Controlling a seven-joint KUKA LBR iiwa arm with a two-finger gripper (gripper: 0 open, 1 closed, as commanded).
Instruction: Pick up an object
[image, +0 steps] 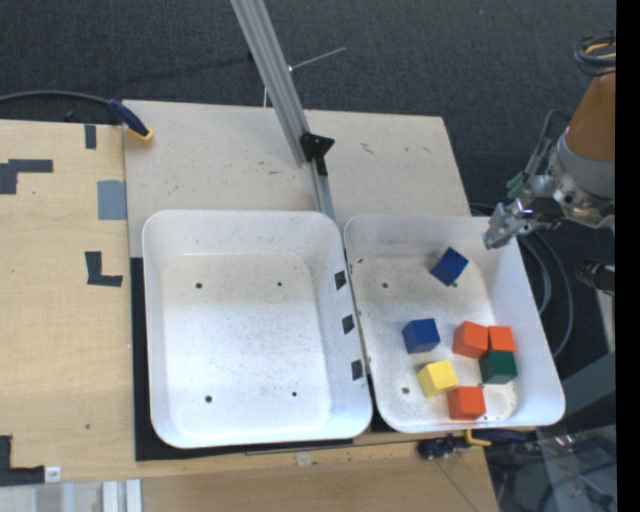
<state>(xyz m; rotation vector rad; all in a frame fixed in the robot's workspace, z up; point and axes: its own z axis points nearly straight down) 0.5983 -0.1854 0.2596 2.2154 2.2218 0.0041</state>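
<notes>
White right bin (532, 318) at 3 o'clock on the table (400, 150), holding seven cubes. Upper blue cube (449, 266) tilted on an edge near the bin's 1 o'clock, apart from the others. Lower blue cube (421, 334) at the bin's centre. Toward 4 o'clock, a tight cluster: two orange cubes (470, 339) side by side, green cube (498, 367) touching beneath them, yellow cube (437, 377) just beside at 8 o'clock of the cluster, third orange cube (466, 402) at 6 o'clock. Fingers (497, 233) over the right bin's rim at 2 o'clock, near the upper blue cube but apart from it, nothing seen between them; open or closed impossible to tell. White left bin (160, 300) alongside at 9 o'clock.
</notes>
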